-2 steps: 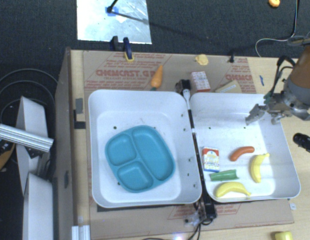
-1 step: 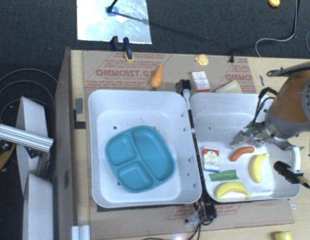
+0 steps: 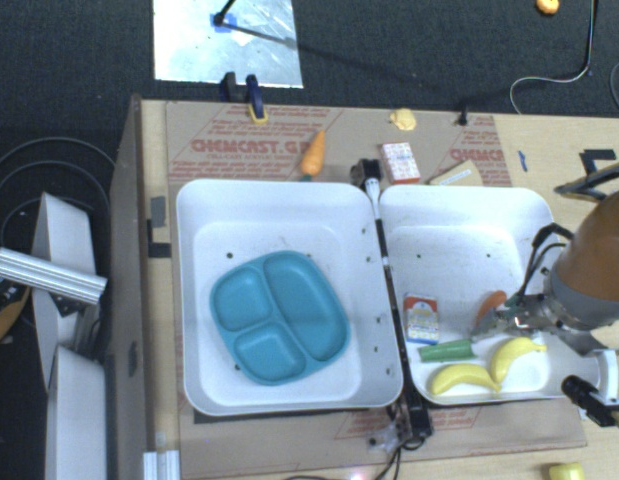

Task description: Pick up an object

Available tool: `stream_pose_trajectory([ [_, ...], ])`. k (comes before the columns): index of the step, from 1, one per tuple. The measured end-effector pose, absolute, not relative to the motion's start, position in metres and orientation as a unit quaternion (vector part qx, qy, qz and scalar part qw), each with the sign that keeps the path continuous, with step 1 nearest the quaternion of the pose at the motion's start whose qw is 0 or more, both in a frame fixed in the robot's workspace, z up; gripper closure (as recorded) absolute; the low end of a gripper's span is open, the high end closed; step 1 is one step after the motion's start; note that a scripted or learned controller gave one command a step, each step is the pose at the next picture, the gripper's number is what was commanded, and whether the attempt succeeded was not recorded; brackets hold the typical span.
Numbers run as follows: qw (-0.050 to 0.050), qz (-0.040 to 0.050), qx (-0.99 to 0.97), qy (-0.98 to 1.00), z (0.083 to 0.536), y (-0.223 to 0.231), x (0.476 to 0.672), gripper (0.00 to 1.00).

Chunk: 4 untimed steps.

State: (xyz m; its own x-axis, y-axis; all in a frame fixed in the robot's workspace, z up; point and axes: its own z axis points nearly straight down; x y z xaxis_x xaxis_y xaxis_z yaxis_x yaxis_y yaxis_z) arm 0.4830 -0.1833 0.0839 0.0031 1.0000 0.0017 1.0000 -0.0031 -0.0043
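Gripper (image 3: 504, 318) sits low in right bin (image 3: 469, 218), just above banana (image 3: 514, 353); can't tell its state. You'd descend, clamp next.

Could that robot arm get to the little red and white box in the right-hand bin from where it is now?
Probably yes. The red and white box lies flat and apart from the other things in the right bin, with nothing on top of it. The gripper hovers just right of it, beside an orange piece.

Arm (image 3: 595, 268) reaches in over tabletop's right edge, toward front right corner. Orange band above grey wrist. Wrist bends low, leftward. Pincer (image 3: 506, 315) points left, close to surface. Dark cable loops beside wrist.
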Motion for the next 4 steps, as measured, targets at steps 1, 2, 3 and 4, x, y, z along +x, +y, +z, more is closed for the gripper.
stream_pose_trajectory([
  [1,-0.002,-0.0012,-0.705,-0.709,0.085,-0.169,0.538,0.0],
  [2,0.0,0.0004,-0.707,-0.707,0.084,-0.184,0.517,0.0],
  [3,-0.001,-0.001,-0.706,-0.708,0.095,-0.183,0.519,1.0],
  [4,-0.001,-0.0021,-0.703,-0.711,0.084,-0.111,0.568,1.0],
])
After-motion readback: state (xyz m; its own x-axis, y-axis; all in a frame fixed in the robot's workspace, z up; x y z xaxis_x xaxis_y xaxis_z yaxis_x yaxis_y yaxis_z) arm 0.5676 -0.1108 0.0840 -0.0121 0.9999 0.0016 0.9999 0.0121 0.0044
